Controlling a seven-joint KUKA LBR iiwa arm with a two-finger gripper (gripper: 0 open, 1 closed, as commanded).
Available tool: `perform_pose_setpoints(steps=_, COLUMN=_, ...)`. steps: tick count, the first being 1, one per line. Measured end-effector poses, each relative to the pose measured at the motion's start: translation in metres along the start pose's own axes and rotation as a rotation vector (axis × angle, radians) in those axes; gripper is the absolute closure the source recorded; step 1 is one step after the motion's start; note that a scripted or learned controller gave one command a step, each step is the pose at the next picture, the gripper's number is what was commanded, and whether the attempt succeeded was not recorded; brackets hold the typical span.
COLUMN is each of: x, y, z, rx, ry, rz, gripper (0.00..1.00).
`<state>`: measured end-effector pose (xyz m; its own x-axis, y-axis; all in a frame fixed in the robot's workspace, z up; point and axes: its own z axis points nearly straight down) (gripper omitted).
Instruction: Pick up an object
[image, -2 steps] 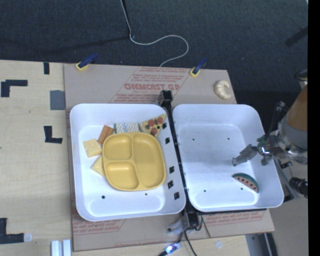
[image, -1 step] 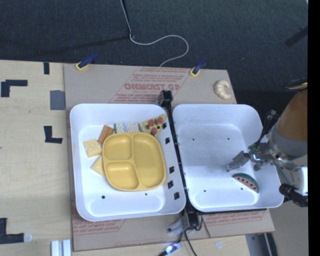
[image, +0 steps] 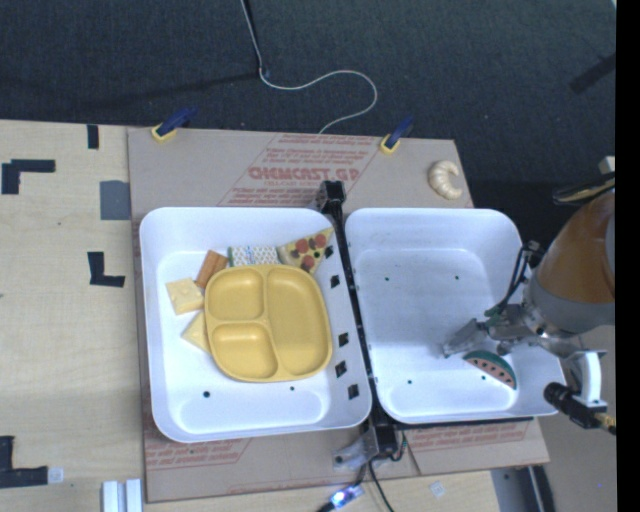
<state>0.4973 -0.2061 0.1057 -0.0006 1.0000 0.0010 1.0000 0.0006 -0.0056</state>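
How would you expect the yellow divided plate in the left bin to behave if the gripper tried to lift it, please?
The yellow divided plate looks like rigid moulded plastic, so probably stiff and light. Its smooth, low rim may slip from the fingers. It overlaps small flat pieces, so it could rock or drag them.

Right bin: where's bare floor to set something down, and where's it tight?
Right bin: bare floor across the back and left half, bordered by the divider wall and far rim. Tight at the front right corner, where the claw sits beside the watermelon slice. Left bin is crowded by the yellow plate.
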Motion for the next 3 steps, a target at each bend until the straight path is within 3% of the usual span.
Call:
perform_pose_setpoints(steps=1, x=0.001, y=0.0, z=0.022, rx=-0.004, ry=-0.002, rz=-0.001, gripper=0.0)
perform_pose_setpoints(steps=2, x=0.0, y=0.001, z=0.01, rx=-0.006, ry=-0.003, rz=-0.001, gripper=1.0)
perform_pose_setpoints(steps=3, x=0.005, y=-0.005, z=-0.034, rx=-0.006, ry=-0.001, rz=0.0, gripper=1.0)
